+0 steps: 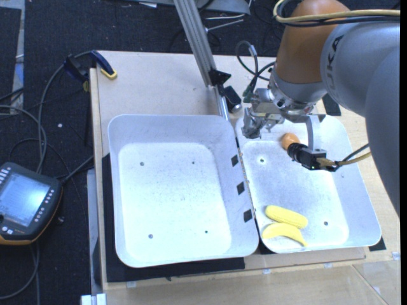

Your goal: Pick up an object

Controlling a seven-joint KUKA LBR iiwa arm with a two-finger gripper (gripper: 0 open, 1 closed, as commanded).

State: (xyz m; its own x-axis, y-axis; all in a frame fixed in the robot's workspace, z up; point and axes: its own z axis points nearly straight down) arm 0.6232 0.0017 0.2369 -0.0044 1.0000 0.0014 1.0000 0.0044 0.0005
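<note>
Nothing picked yet: gripper hangs over the right bin's far left corner, finger state can't tell, two yellow bananas lie untouched near the front edge.

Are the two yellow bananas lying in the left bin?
No, both bananas lie near the front edge of the right bin, which the arm is reaching over.

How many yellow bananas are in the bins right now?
2. Both lie in the right bin near its front edge: one banana just behind the other banana, side by side. The arm covers part of that bin's back, so more could be hidden.
</note>
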